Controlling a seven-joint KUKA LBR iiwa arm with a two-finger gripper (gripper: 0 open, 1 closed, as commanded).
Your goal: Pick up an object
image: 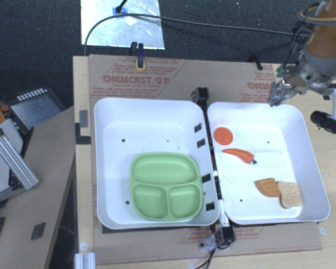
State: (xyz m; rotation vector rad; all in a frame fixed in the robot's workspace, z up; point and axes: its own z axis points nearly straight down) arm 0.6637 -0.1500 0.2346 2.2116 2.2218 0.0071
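An orange pepper lies in the right bin, just below a red disc. It looks light, stiff and smooth, best pinched across its middle. The end effector hovers over that bin's far rim, holding nothing; its opening is unclear.

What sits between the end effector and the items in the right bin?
Nothing visible. The end effector hangs above the right bin's far rim. The orange disc, chili pepper, brown piece and bread piece lie uncovered on the floor. The green tray is in the left bin.
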